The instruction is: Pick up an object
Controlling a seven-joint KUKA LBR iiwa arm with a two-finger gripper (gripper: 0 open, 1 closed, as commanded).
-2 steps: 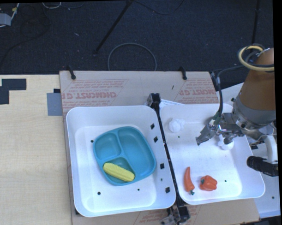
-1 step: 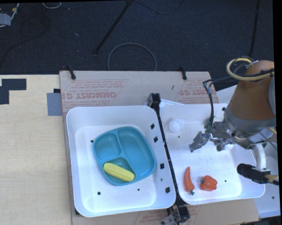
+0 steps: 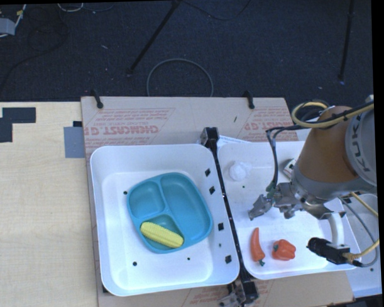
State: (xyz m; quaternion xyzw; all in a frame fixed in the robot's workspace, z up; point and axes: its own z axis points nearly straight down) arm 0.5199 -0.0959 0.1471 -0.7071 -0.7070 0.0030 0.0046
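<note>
A dark carpeted floor (image 3: 63, 53) strewn with cables fills the top of the frame. Below it a pale wooden tabletop (image 3: 37, 218) is seen, with a cardboard sheet (image 3: 134, 120) laid under two white bins set side by side.

The left bin (image 3: 120, 272) is taken up largely by a blue divided plate (image 3: 181, 194), with bare white floor left along its edges. A yellow corn cob (image 3: 161, 234) is held in the plate's lower compartment.

In the right bin (image 3: 255, 160), open room is found in the upper half, where a small pale object (image 3: 238, 172) lies near the dividing wall. A red chili (image 3: 256, 244) and a small orange-red pepper (image 3: 283, 250) lie just beside each other near the bin's lower edge.

The arm (image 3: 327, 157) is reached in from the right and covers the bin's right side. The hand (image 3: 260, 208) is placed above the chili, apart from it; whether it is open or closed cannot be told.
</note>
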